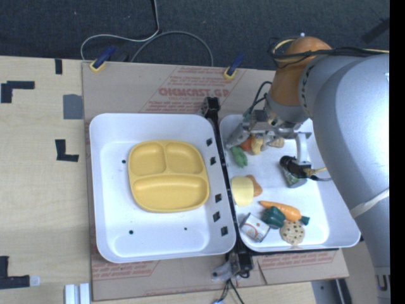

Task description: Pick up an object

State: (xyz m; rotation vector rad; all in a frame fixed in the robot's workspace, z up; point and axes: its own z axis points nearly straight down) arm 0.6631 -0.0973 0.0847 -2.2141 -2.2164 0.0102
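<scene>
Grey arm (354, 119) bulk dominates the right, its gripper (253, 138) lowered at the right bin's (335, 236) far-left corner over a small green and brownish object cluster (247, 149), probably the pick target; jaw state cannot be told. Outward along that bin: a yellow piece (243, 190) by the left wall, a carrot (281, 209), a cookie (292, 232) near the front edge. Left bin (107, 233) carries a yellow divided plate (168, 175), both bins on cardboard (183, 90) over the wooden bench (38, 189).

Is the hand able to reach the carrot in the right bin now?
Probably yes. The carrot lies uncovered, with a teal toy touching its near side, and the hand is over the same bin.
</scene>
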